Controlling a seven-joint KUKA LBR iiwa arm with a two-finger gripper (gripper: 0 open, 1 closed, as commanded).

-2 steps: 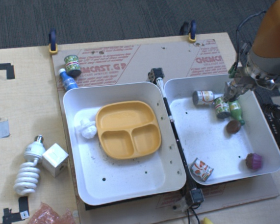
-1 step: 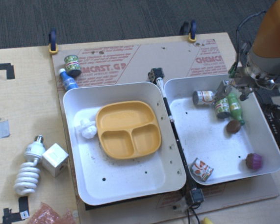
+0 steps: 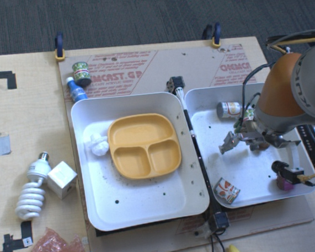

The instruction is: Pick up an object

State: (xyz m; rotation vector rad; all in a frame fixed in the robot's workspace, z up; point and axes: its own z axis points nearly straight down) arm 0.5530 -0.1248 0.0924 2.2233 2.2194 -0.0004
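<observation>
Printed in red across the brown cardboard sheet beneath the bins: partly readable lettering, roughly "GMCAST. G", seemingly repeated near the right corner at a slant. Smaller lines below too fine to read. Labels on the small can and the crumpled packet illegible.

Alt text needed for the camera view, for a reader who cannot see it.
A grey-and-orange arm reaches over the right bin, its gripper above the bin floor near a small can. The left bin holds a yellow divided plate.
</observation>
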